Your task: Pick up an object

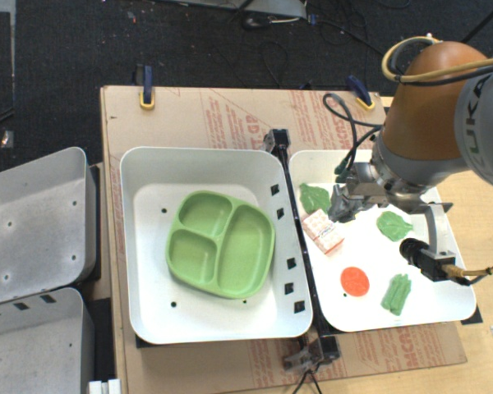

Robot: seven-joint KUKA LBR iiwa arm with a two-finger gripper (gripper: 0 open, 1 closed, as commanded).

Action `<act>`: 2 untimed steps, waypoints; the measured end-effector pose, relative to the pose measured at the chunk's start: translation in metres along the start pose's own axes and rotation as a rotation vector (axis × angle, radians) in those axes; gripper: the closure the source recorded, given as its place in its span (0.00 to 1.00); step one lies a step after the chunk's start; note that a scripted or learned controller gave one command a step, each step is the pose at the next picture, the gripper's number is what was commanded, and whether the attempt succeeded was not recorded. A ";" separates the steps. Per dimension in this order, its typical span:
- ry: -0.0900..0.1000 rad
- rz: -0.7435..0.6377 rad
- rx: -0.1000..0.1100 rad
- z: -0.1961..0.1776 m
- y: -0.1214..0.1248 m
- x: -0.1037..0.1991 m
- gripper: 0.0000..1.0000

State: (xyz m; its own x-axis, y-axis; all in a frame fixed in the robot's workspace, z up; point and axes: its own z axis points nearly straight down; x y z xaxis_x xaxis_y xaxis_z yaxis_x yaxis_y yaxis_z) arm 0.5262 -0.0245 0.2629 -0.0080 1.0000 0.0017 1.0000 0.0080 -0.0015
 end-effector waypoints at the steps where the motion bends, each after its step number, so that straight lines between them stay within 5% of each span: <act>1: 0.000 0.000 0.000 0.001 -0.003 0.049 1.00; 2: -0.001 0.000 -0.002 0.007 0.004 0.096 1.00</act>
